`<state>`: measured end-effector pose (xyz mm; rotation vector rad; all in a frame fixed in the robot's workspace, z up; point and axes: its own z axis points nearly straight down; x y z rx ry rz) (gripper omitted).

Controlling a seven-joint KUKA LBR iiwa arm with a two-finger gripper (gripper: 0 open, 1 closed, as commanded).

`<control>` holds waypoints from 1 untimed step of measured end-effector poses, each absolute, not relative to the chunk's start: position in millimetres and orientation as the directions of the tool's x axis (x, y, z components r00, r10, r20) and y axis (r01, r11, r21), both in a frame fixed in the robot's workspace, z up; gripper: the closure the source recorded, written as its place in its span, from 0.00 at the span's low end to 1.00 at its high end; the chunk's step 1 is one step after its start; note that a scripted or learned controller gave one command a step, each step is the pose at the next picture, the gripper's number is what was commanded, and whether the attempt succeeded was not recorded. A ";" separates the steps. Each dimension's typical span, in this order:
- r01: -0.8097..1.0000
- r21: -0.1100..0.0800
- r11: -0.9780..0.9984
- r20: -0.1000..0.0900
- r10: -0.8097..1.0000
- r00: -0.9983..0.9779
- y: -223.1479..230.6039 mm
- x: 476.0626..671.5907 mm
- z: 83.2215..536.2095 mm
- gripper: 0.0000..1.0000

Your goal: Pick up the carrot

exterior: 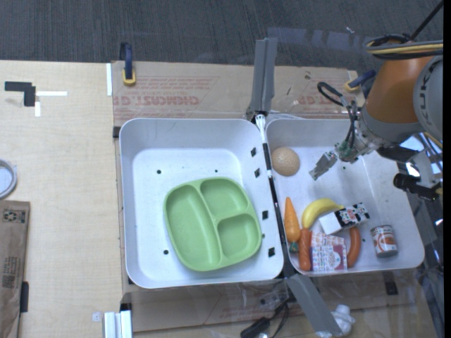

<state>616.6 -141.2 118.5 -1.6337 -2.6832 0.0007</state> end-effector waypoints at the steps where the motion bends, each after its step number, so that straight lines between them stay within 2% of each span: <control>1: 0.849 -0.001 0.528 0.001 0.849 -0.528 -101.2 552.1 91.3 0.00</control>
